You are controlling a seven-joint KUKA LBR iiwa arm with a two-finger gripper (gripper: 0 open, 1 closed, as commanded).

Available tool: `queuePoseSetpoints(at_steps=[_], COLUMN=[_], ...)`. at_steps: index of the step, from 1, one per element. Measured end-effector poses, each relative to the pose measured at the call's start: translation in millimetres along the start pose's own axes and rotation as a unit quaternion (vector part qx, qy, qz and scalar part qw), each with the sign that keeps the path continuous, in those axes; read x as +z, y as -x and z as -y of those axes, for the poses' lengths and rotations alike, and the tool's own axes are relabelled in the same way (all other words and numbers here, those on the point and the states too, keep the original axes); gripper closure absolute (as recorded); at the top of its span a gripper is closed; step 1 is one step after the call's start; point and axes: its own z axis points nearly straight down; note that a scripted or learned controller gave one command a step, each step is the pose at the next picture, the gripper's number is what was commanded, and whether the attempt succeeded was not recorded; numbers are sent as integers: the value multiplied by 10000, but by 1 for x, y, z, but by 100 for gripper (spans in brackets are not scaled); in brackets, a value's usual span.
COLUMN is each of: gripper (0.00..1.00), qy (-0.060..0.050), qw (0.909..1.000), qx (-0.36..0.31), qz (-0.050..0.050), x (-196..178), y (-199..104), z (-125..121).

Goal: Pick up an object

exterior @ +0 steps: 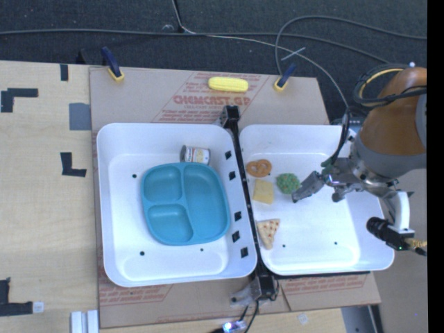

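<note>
The right bin (347,255) holds a brown pretzel (258,166), a yellow cheese square (263,191), a green broccoli piece (287,182) and a tan triangular slice (268,231). My gripper (318,194) hangs over the middle of this bin, just right of the broccoli. It is open, with nothing between its fingers. The left finger (305,187) reaches close to the broccoli; I cannot tell whether it touches it.
The left bin (114,186) carries a blue divided plate (185,203) and a small can (195,155) lying behind it. A yellow toy (227,84) lies on the cardboard behind the bins, between two clamps. Cables run across the dark floor at the back.
</note>
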Motion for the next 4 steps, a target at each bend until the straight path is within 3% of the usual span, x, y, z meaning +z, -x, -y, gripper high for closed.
queuePoseSetpoints(at_steps=[1,3,4], gripper=[0,0,0], qy=[63,68,78], qw=[10000,10000,10000], qx=[-19,-15,-14], qz=[10,16,15], x=[-6,117,118], y=[0,-2,-2], z=[-3,-7,-7])
